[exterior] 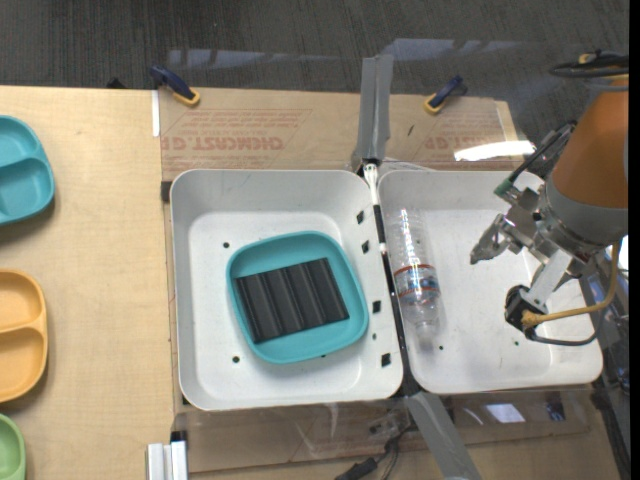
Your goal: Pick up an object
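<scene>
Gripper of mine hangs over the right bin, near its right edge; whether it is open or closed I cannot tell from here, and nothing shows in it. A clear plastic bottle lies along that bin's left wall, apart from me. The left bin holds a teal tray with a dark ribbed insert, near its middle.

bare bin floor between bottle and claw
</scene>
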Motion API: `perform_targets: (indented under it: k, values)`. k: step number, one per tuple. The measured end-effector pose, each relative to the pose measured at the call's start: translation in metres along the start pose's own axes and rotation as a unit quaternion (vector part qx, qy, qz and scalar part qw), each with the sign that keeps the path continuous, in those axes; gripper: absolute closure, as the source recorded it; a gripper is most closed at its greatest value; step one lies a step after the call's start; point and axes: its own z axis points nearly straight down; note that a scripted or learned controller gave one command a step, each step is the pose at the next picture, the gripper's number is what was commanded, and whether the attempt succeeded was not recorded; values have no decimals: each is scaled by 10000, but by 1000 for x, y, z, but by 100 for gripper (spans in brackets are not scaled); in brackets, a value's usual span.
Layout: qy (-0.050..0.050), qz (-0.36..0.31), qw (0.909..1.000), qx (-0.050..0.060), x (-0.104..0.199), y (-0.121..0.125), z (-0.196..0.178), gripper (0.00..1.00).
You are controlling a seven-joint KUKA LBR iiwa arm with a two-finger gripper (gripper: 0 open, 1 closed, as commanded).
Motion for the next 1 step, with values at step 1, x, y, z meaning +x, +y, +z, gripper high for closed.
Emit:
perform_targets:
  k: [1]
  values:
    - [-3,-112,9999,0,-30,27,35,0]
